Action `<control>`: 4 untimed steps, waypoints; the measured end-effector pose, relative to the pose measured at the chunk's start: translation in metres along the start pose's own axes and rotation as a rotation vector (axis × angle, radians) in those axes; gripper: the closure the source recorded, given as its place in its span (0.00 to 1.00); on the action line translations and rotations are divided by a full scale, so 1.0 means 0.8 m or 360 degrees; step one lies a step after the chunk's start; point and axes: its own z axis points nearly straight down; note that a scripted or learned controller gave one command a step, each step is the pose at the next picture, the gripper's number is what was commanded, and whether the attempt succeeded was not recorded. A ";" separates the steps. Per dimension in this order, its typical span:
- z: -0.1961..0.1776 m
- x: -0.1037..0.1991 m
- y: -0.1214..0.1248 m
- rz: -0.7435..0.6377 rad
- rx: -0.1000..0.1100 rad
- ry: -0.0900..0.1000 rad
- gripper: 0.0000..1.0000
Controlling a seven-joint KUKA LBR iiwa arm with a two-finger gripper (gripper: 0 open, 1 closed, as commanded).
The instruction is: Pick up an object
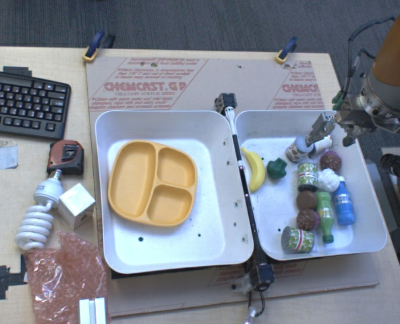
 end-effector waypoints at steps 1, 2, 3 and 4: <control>0.180 -0.054 -0.039 0.0005 -0.0002 0.0000 0.00; 0.221 -0.033 0.045 -0.0002 -0.0001 0.0004 0.00; 0.208 -0.035 0.046 0.0001 -0.0003 0.0000 1.00; 0.097 0.057 0.041 -0.0001 -0.0001 0.0000 1.00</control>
